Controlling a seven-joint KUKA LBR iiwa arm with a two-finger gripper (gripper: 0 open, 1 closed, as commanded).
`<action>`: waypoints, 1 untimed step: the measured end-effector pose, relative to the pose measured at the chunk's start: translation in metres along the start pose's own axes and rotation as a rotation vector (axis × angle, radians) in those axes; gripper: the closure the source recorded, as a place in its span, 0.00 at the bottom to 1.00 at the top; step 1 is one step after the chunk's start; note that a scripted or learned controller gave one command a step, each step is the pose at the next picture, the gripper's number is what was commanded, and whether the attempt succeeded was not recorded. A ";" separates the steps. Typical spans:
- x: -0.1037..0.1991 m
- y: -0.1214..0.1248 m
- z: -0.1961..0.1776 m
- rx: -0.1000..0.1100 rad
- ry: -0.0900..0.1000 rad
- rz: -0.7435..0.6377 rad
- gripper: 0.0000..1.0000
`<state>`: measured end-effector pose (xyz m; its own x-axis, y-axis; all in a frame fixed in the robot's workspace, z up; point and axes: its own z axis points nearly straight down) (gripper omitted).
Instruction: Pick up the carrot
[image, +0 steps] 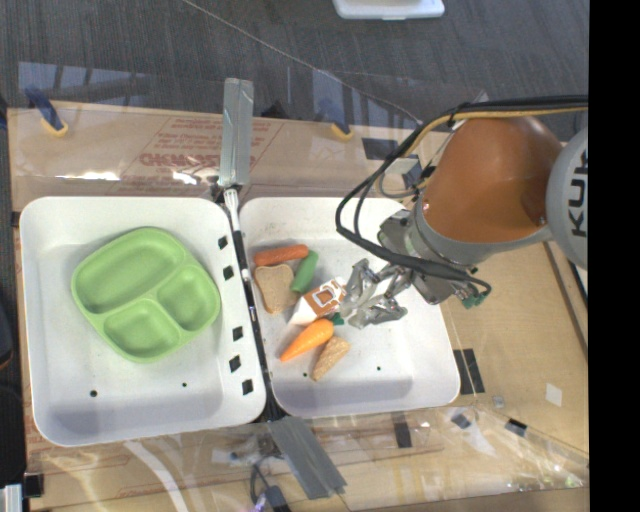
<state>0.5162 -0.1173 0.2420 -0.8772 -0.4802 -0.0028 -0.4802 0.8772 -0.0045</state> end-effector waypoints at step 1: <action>-0.001 0.032 0.007 -0.005 0.001 -0.022 1.00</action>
<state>0.5017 -0.0889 0.2352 -0.8662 -0.4998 -0.0014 -0.4998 0.8662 0.0002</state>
